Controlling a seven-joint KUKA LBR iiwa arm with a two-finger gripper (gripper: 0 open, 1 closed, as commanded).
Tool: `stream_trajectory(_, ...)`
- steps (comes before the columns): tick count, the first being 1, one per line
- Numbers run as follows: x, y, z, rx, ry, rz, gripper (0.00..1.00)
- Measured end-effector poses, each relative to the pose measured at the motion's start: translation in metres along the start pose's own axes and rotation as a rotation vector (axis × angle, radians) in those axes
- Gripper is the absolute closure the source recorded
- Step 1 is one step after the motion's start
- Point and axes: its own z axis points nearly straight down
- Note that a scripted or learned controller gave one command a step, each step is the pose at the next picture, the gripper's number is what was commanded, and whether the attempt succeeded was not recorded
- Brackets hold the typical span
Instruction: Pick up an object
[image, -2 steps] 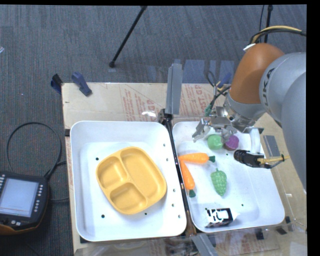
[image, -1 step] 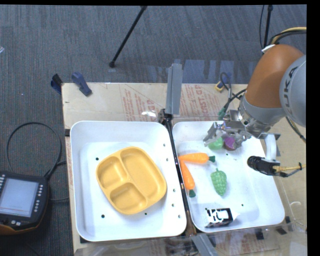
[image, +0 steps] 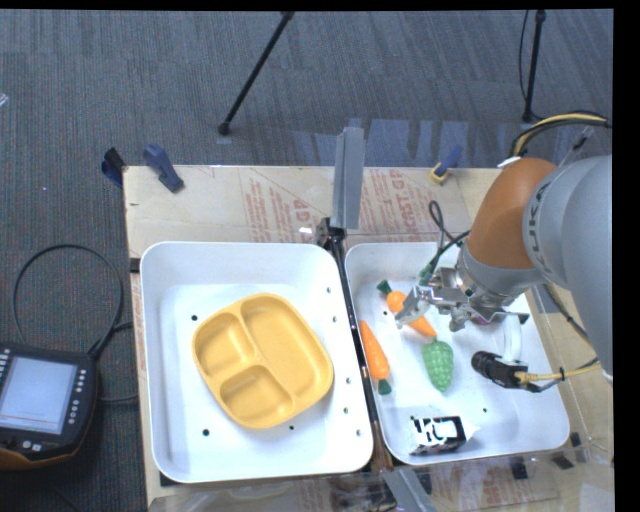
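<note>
Orange carrot (image: 417, 312) under gripper (image: 432, 308), grip state unclear, right bin (image: 545, 420)

1. I see a teach pendant (image: 40, 400) on the floor, left of the bench.
2. Blue clamps (image: 162, 167) grip the bench's far edge.
3. A tripod leg (image: 256, 72) crosses the carpet.

You've got two smooth white plastic bins (image: 160, 300), slightly glossy. The yellow divided tray (image: 262, 358) looks like matt plastic. The toy carrot (image: 374, 352) and green bumpy toy (image: 437, 363) read as plastic with a soft sheen. The bench top (image: 250, 205) looks like printed cardboard, matt. The arm's orange band (image: 505, 215) is glossy. The floor (image: 100, 80) is rough grey carpet.
</note>
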Motion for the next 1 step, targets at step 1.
stream_trajectory(1,0.0142,-0.0117,-0.0516,-0.006,0.0,0.049,0.0)
